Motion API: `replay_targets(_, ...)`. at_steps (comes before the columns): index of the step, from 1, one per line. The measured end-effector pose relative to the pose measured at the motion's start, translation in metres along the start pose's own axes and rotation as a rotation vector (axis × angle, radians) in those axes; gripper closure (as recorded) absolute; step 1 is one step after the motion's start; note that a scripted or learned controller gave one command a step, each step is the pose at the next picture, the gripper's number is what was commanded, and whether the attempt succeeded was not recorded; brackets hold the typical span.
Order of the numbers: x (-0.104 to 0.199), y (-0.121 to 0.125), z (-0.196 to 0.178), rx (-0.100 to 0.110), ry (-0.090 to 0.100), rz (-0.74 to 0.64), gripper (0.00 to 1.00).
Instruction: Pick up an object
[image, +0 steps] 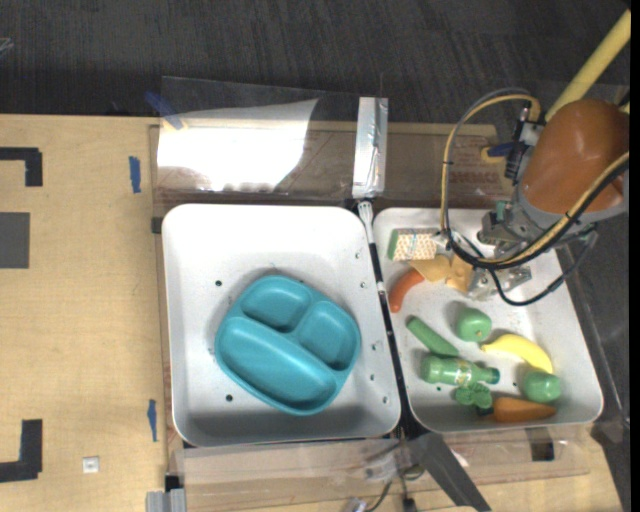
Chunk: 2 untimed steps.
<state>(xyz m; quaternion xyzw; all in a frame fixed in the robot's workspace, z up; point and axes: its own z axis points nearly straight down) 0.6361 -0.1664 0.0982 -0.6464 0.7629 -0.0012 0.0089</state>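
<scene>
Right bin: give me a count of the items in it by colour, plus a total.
Green: 4, a cucumber, an apple, a bottle, a small round piece
Orange or red: 3
Yellow: 1, a banana
Patterned packet: 1
Total: 9

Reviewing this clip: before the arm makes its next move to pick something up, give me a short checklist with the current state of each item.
1. Gripper is over the right bin, where the toys lie: ok.
2. Fingers open and ready: cannot tell, cables and wrist hide them.
3. Nothing held yet: cannot tell for the same reason.
4. A target close by: ok, the tan piece and the orange-red piece lie just left of the gripper.
5. Targets have space around them: not ok for the green bottle and the carrot, which sit crowded together; the yellow banana lies close above them.
6. Left bin holds the teal divided plate, away from the arm: ok.
</scene>
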Motion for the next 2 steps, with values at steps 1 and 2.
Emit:
replay_targets(1, -0.052, -0.004, -0.103, -0.005, 0.006, -0.139, 1.00)
replay_targets(2, -0.028, -0.031, -0.175, -0.008, 0.006, -0.029, 1.00)
